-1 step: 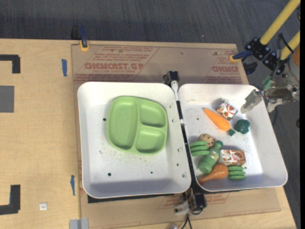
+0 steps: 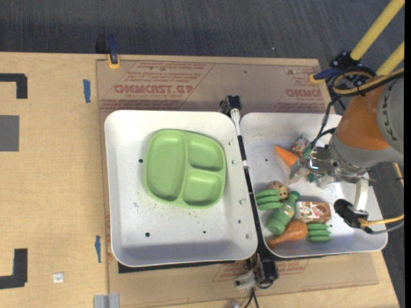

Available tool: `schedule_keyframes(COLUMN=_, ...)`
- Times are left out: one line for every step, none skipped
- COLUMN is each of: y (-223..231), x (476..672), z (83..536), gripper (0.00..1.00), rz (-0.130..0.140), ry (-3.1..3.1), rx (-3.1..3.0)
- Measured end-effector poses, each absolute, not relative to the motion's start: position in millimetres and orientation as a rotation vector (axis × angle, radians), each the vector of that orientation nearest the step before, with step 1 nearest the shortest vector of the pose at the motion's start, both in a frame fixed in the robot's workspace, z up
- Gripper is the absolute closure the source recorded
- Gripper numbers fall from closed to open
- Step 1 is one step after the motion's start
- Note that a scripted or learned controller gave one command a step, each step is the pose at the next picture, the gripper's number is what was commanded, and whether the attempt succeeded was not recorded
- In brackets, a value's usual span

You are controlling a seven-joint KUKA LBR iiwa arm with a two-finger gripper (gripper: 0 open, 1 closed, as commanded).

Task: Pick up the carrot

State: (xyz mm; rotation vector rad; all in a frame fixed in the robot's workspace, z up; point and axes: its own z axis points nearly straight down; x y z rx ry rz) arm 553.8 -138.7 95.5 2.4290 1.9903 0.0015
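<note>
Orange tapered carrot (image 2: 286,155) lies beside the end effector (image 2: 312,165), whose grip state I cannot tell.

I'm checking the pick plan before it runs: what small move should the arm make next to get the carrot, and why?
Probably a short shift toward the camera view's left, then down. The gripper hangs in the right white bin, beside the small orange carrot wedge and not yet over it. A second orange carrot with a green top lies further off, in the toy pile near the bin's front.
</note>
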Motion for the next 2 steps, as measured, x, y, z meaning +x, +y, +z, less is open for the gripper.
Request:
schedule_keyframes(y=-141, x=605.9, z=89, gripper=0.0, rz=0.009, ry=1.385, rx=2.818)
schedule_keyframes(y=-140, x=606.2, z=99, gripper=1.0, rz=0.009, ry=1.387, rx=2.818)
